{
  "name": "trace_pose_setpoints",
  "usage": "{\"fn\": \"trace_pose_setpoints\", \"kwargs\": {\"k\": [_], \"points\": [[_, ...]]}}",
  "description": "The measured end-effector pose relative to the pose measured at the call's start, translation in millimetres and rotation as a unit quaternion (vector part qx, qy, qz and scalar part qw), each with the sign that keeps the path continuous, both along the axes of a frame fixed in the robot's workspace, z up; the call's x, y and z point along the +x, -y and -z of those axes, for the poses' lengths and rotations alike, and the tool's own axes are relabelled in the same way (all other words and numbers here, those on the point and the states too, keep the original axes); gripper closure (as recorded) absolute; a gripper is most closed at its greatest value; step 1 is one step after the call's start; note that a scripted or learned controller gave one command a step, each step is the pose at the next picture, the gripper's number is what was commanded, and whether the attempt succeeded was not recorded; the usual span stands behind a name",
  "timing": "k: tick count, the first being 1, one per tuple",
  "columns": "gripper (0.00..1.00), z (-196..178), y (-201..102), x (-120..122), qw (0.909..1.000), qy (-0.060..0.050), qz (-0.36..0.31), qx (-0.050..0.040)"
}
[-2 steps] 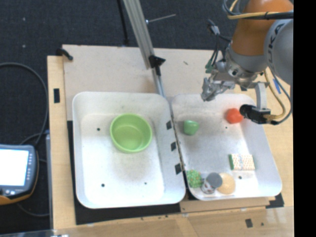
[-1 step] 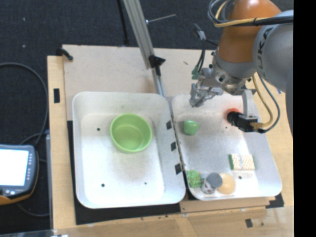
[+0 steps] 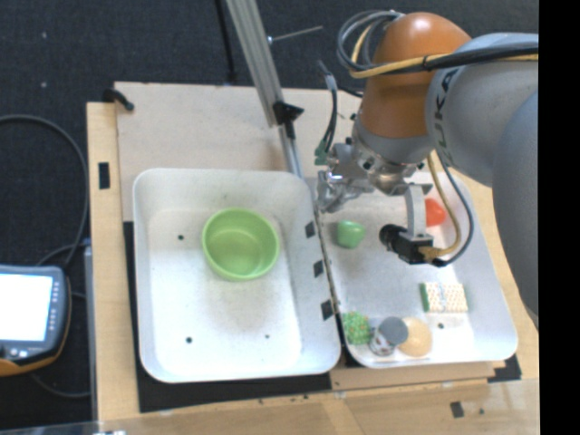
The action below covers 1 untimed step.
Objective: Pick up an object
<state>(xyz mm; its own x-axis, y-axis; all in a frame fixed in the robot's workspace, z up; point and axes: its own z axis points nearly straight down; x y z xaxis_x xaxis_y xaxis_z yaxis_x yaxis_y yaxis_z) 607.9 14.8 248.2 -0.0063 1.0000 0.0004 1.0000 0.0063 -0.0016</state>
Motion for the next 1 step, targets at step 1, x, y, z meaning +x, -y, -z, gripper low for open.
{"fn": "trace_pose_setpoints", "kwargs": {"k": [1], "points": [[1.0,5.2,-39.8,-13.7,1.0,0.0,0.0,0.0003]]}}
